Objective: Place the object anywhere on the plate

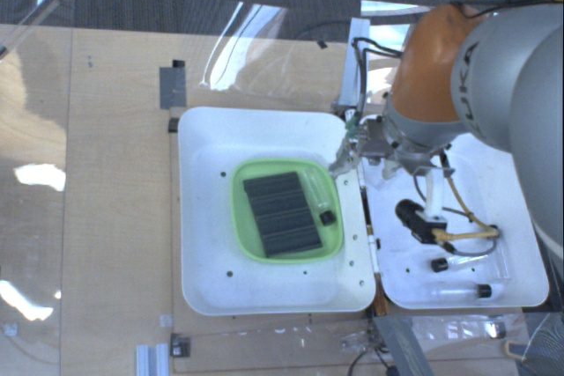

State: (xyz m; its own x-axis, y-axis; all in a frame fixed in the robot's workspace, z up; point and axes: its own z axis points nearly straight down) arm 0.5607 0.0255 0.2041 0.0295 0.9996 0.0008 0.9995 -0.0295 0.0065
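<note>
The dark ridged object (pixel 281 213) already lies on the green plate (pixel 242 189) in your left bin (pixel 198 216). You cannot tell the gripper (pixel 414 161) state, hidden under the arm over the right bin (pixel 520 269). Judge placement done; next, retreat clear.

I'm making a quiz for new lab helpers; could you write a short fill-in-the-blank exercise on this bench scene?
1. The plate in the left bin is coloured ____.
2. The dark ribbed block lies on the ____.
3. The band above the arm's wrist is coloured ____.
4. The clear tube lies in the ____ bin.

Missing words: green; plate; orange; right
</note>
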